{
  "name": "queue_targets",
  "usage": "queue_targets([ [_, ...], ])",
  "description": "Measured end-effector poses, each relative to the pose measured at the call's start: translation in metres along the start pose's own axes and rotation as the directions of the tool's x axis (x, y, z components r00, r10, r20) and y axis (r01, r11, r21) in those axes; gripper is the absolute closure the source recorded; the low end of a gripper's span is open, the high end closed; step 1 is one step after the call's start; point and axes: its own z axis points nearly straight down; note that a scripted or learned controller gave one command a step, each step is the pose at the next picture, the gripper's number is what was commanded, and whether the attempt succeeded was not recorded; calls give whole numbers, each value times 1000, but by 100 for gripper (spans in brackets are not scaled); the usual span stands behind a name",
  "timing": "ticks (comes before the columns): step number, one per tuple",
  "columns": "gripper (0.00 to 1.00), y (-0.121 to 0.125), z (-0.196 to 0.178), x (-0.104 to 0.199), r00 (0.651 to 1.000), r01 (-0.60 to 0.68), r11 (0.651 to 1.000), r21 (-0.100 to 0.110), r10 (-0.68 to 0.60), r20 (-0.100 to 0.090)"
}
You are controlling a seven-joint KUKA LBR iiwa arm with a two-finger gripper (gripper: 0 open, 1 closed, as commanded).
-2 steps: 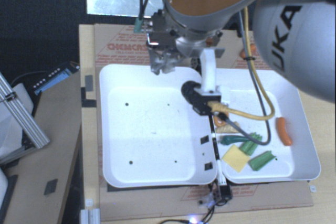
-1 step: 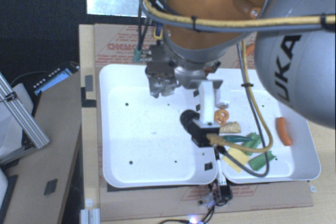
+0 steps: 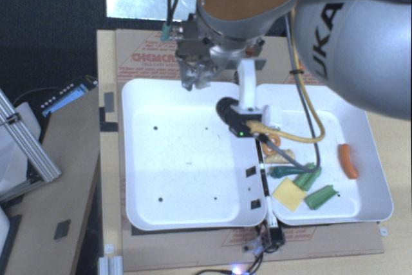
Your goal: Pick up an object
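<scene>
Here we are, and the gripper hangs over the far rim of the left bin, up by the top edge of the white tray. By my read this is the search-and-approach step: nothing picked, no target lined up.

All the candidates sit across the divide in the right bin. An orange sausage-shaped piece lies alone near the outer wall, well apart from the rest. Closer to the divider there's a cluster: a yellow block at the near side, a green piece just beside it, another green piece above that, and a darker teal strip touching it. The robot's own yellow cable drapes over that group.

So what does the next move call for? I'd say a swing across to the right bin, a choice of one object, then a straight drop over it. The lone orange piece looks like the clean option; the cluster risks a nudge into its neighbours or a snag on the cable.

As for the grip itself: open or closed, I cannot tell, the wrist body shadows it from this angle. I won't call it holding anything
</scene>
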Motion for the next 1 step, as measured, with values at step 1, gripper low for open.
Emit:
queue_targets([
  [1, 100, -55, 53, 1, 1000, 5, 1000, 10, -5, 2],
])
